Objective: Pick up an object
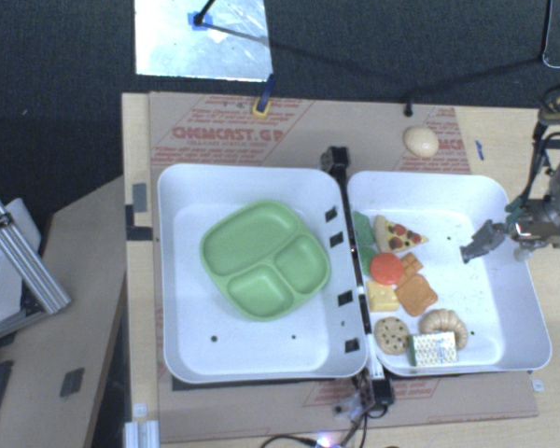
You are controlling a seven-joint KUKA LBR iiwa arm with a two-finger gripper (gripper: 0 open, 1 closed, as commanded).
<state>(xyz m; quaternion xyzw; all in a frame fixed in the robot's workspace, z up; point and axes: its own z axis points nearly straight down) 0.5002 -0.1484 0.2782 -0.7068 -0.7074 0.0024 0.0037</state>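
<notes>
In the camera view, the task is judged to be at its start: nothing is seen lifted, and every toy food item lies in the right bin (518,292). The gripper (481,241) is held above that bin's bare right half, well apart from the food; whether the fingers are open or closed cannot be told.

Along the right bin's left wall, a pizza slice (398,236) is seen farthest back, then a red tomato (386,268), a yellow cheese block (383,297) and an orange cracker (416,294). Nearest the front wall lie a cookie (390,335), a croissant (445,323) and a small box (433,349).

A green divided plate (264,259) is held in the left bin (182,343). On the counter (355,129) behind the right bin, a pale egg (421,140) is left.
</notes>
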